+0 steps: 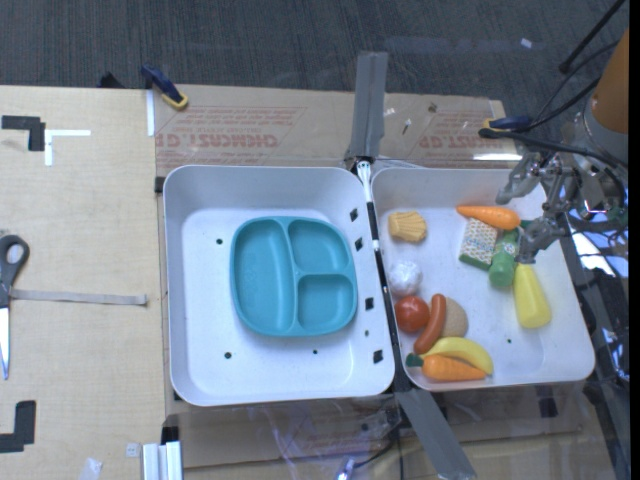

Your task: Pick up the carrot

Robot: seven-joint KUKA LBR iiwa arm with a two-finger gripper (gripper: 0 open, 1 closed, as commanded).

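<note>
Orange, tapered plastic carrot (488, 214) lies at the right bin's (575, 368) far edge; probably light, stiff, slick, best pinched mid-body. The two-finger gripper (535, 236) hovers just beside it; I cannot tell its opening.

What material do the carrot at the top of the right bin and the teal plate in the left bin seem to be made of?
The carrot looks like smooth moulded plastic: even orange colour, slight shine. The teal plate also seems plastic, matte to satin, with softly rounded compartment edges. Neither can be confirmed by sight alone.
</note>
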